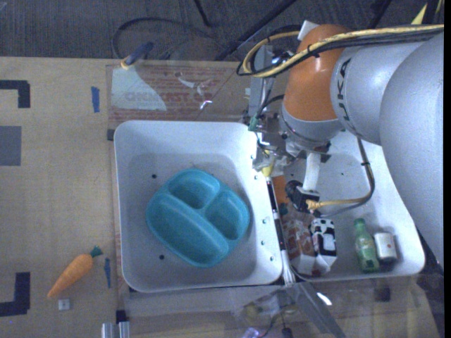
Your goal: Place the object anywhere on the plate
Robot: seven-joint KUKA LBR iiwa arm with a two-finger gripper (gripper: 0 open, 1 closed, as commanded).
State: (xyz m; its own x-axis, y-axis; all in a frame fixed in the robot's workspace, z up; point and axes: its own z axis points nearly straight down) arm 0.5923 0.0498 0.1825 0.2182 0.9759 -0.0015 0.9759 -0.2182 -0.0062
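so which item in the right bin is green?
The small bottle, lying near the bin's lower right, between the black-and-white carton and a white-and-red container.

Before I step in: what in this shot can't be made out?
- Gripper: the wrist covers it from above, so what it holds, if anything, is hidden.
- Orange thing under the wrist: mostly covered by the arm; unidentifiable.
- Packet by the divider: print too blurred to read.
- Right bin: its far side lies under the arm.
- Green bottle and small can: labels too small.
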